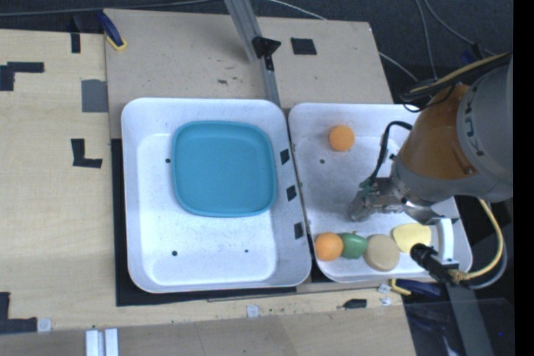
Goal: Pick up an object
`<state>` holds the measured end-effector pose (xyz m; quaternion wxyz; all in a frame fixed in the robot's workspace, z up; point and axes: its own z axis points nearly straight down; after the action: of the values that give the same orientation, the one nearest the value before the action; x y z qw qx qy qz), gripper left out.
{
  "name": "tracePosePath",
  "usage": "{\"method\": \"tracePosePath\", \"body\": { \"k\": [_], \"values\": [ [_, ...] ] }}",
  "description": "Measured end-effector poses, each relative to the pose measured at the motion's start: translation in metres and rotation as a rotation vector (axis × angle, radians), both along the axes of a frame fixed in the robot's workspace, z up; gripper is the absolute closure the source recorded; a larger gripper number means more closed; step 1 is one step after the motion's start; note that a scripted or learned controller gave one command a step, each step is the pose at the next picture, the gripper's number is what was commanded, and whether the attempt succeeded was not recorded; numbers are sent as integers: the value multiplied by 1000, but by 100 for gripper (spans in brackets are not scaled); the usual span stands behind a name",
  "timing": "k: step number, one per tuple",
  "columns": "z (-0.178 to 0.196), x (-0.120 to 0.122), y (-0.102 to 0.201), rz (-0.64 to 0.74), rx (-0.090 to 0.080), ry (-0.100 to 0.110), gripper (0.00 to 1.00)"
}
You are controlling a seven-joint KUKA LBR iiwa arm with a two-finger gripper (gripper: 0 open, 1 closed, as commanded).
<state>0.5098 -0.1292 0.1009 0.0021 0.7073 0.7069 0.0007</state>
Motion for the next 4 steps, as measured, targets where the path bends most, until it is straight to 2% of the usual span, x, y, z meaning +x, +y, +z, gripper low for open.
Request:
{"method": "tracePosePath", "body": {
  "k": [1, 3, 4],
  "values": [
    [43, 6, -1, 1, 1, 1, 100],
    [131, 0, 0, 1, 2, 1, 100],
    [140, -4, 56, 6, 3, 3, 100]
  ]
}}
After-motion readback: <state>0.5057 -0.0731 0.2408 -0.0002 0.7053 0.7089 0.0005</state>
